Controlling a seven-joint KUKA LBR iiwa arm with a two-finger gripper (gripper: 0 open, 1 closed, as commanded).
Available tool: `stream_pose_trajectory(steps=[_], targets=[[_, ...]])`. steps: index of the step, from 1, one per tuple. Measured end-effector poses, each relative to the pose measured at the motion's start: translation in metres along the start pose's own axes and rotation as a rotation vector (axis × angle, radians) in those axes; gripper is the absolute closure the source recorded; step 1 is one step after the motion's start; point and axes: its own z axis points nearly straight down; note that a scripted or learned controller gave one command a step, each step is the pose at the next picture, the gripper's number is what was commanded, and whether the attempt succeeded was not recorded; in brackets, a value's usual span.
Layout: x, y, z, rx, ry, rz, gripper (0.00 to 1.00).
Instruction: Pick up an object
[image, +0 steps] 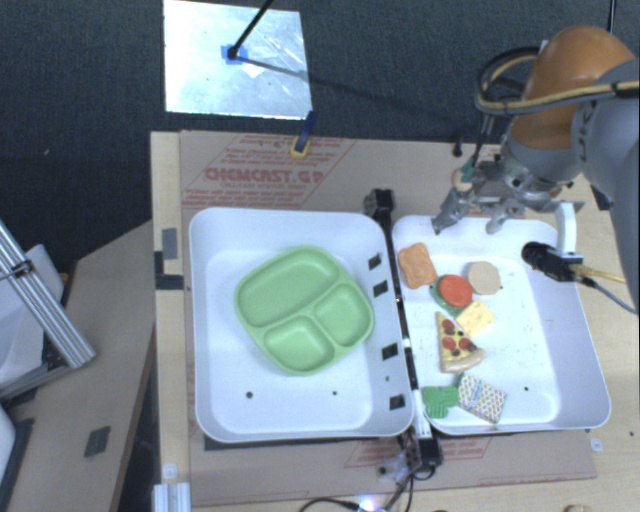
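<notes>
You are looking at the end effector (468, 213) hanging spread and grasping nothing above the far edge of the right bin (570, 340). The toy food is lying nearer the camera from it: the orange bread slice (417, 265) is sitting closest, just below and slightly left, its long axis running roughly front to back.

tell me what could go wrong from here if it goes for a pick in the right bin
1. The toy foods are crowded: the tomato, cheese and pizza slice touch or nearly touch, so the fingers may nudge neighbours or catch two.
2. The bread slice and the green piece lie by the bin's left wall, which could block a finger.
3. The gripper hangs over the far rim, away from every piece.
</notes>
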Motion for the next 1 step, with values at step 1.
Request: stream_pose_trajectory(steps=[1], targets=[[0.0001, 0.0026, -0.0078, -0.012, -0.001, -0.002, 0.00]])
